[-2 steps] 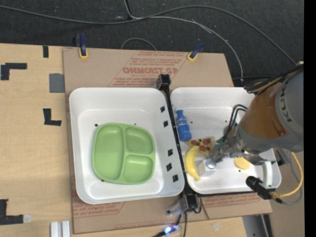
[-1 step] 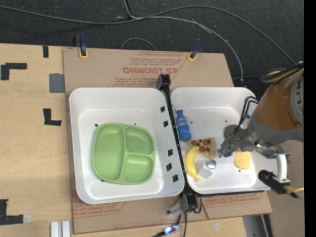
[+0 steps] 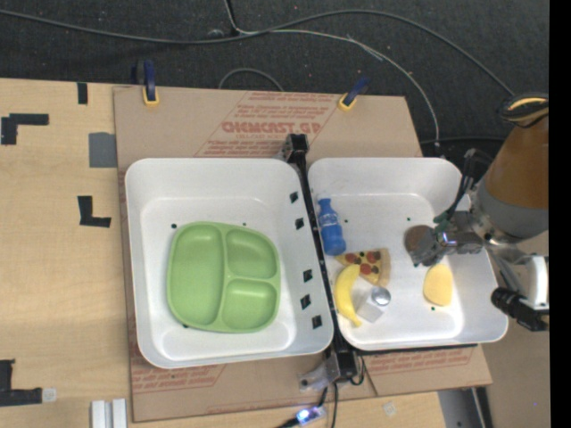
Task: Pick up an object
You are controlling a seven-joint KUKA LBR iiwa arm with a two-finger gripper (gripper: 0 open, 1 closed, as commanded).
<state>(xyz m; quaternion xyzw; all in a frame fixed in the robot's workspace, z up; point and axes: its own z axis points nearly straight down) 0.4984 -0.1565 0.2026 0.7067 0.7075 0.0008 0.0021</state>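
Note:
The right bin (image 3: 393, 181) holds a blue bottle (image 3: 330, 227) by its left wall, a pizza slice toy (image 3: 366, 261), a yellow banana (image 3: 345, 294), a small grey-white object (image 3: 375, 300) beside the banana, and a pale yellow rounded piece (image 3: 437, 285). My gripper (image 3: 424, 243) hangs low over the right half of this bin, just above and left of the yellow piece and to the right of the pizza slice. I see nothing held in it.
The left bin (image 3: 143, 185) holds a green divided plate (image 3: 223, 276). The bins stand on a cardboard sheet (image 3: 268, 119) clamped at the back. Cables cross the dark floor behind. The arm's body (image 3: 522, 181) covers the right bin's right rim.

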